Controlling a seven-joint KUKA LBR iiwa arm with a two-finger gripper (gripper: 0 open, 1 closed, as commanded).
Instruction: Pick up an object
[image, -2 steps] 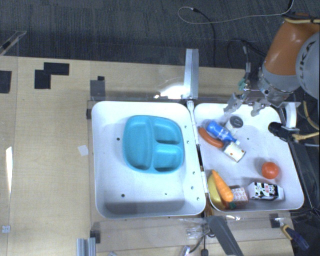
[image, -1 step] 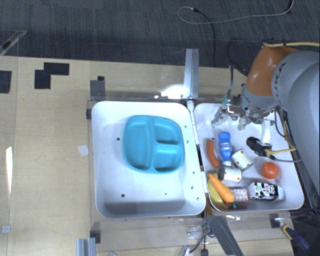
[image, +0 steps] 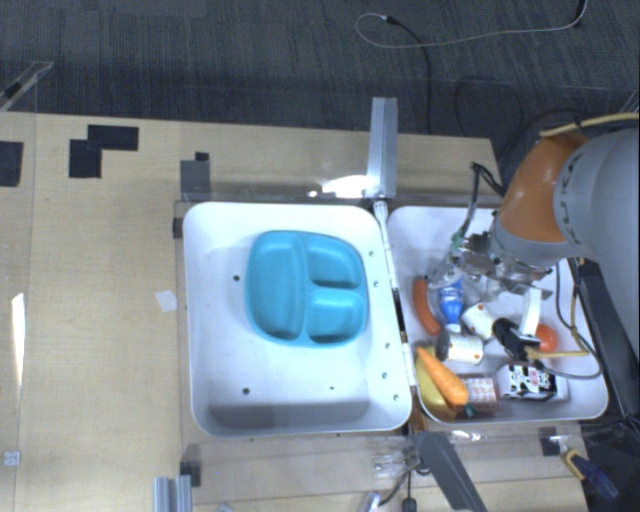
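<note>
Arm (image: 560, 205) bent downward, hand (image: 470, 285) low.

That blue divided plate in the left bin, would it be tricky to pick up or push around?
Probably awkward to grip: the blue plate lies flat and wide in the left bin, offering the gripper mostly its low rim. It looks like rigid molded plastic, so likely stiff and light. Pushed, it would probably slide across the smooth white floor rather than tip.

Blue divided plate (image: 305, 286), white bins (image: 215, 300), orange carrot (image: 446, 379)

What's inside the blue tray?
Nothing that I can see: the blue tray shows bare sections, sitting alone in the left bin. What's beneath the tray is covered.
</note>
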